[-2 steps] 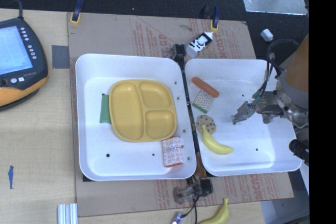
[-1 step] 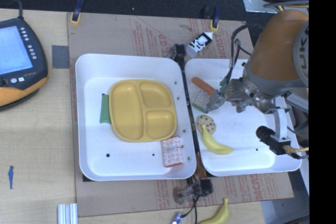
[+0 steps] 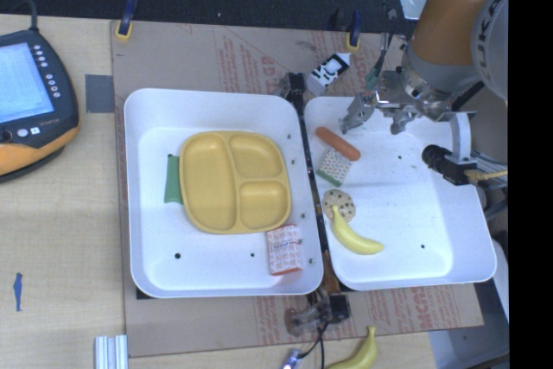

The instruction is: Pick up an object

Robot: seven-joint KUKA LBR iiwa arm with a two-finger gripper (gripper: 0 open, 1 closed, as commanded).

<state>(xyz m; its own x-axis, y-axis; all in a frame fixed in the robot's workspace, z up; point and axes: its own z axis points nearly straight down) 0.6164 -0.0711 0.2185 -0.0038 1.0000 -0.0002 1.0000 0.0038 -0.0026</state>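
Gripper (image 3: pixel 378 118) hangs with fingers spread wide and nothing between them, over the far edge of the right bin (image 3: pixel 449 259). I judge it aims at the sausage (image 3: pixel 338 143), lying near the bin's far left corner.

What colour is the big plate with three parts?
Yellow; the plate shows in the camera view.

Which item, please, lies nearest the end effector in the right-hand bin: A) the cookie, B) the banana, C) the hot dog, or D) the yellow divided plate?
C: the hot dog lies just below-left of the end effector, while the banana and cookie sit farther down the right bin.
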